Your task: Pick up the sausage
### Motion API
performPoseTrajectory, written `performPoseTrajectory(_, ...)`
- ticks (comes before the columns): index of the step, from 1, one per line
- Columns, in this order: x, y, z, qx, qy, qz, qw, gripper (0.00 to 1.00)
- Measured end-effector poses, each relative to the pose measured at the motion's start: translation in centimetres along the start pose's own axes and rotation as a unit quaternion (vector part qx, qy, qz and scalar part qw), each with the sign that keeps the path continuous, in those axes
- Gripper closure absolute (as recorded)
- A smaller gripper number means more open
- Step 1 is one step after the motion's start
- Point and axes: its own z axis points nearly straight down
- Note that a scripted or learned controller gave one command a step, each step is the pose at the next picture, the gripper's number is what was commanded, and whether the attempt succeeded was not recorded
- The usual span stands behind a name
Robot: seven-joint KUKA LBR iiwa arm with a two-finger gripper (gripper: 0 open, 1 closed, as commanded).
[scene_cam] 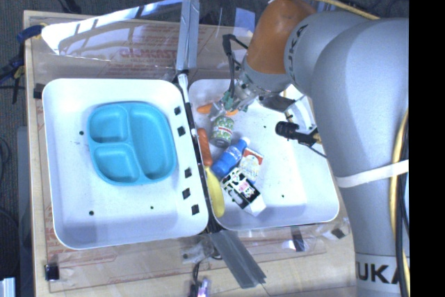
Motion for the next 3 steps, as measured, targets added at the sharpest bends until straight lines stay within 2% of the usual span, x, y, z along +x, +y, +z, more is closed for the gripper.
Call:
performPoseTrajectory(1,0.1,-0.1,0.1,0.003,0.003,0.0,1.0,0.0)
performPoseTrajectory(2,2.6,-3.5,0.6,-0.016,-0.01,0.039,0.9991,0.0)
performPoseTrajectory(3,5.7,-10.7,1.1,-0.012,-0.006,-0.005,0.9999,0.0)
